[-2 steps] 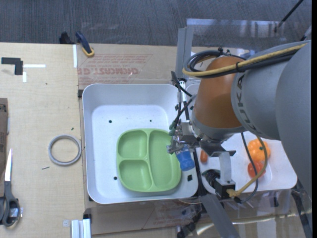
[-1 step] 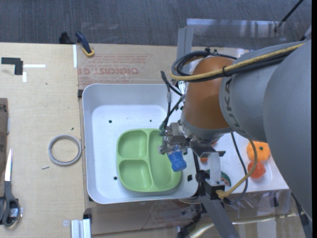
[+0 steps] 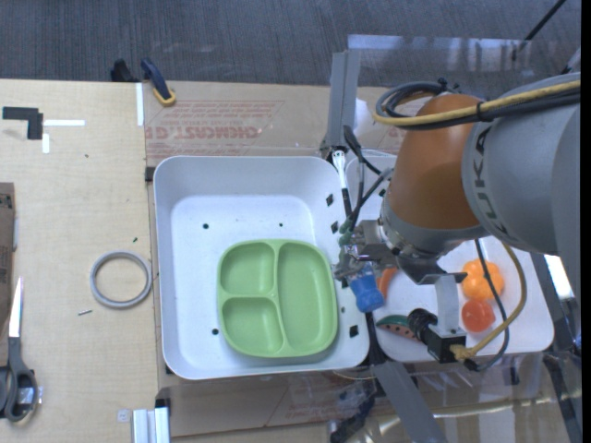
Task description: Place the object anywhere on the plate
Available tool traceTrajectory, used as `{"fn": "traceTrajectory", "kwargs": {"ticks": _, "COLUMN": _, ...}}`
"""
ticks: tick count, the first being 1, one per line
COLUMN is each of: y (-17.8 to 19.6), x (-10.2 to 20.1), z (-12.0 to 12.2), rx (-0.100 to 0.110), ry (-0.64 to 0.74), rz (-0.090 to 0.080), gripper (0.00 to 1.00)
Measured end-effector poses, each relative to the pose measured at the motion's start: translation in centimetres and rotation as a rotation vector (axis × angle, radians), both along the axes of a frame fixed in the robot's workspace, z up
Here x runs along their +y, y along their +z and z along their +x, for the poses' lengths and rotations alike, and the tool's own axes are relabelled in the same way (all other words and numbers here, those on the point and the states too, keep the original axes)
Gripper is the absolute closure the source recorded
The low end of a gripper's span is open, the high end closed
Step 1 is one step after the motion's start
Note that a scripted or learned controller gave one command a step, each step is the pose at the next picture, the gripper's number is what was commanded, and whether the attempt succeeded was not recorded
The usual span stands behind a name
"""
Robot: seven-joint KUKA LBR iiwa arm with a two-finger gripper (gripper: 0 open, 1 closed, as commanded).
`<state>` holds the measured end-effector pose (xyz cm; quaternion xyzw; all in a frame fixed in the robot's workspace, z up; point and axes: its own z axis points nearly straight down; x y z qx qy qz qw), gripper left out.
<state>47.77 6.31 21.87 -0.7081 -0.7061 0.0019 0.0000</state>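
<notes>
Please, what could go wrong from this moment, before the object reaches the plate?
1. The blue object hangs at the gripper right over the bin wall; it may drop short of the green plate.
2. The cables near the wrist could catch the wall.

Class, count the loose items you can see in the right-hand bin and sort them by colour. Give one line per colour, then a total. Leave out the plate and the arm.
Blue: 1, the blue object by the gripper
Orange: 1, the orange ball
Red-orange: 1, the red-orange ball
Green and red: 1, the watermelon-like slice
Total: 4; the arm may hide more.
</notes>
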Motion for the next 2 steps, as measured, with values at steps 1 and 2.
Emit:
{"fn": "traceTrajectory", "kwargs": {"ticks": 1, "y": -1.9, "x": 2.2, "z": 0.5, "rx": 0.003, "ry": 0.004, "rz": 0.0, "gripper": 1.0}}
{"fn": "traceTrajectory", "kwargs": {"ticks": 2, "y": -1.6, "x": 4.8, "z": 0.0, "rx": 0.001, "ry": 0.005, "rz": 0.0, "gripper": 1.0}}
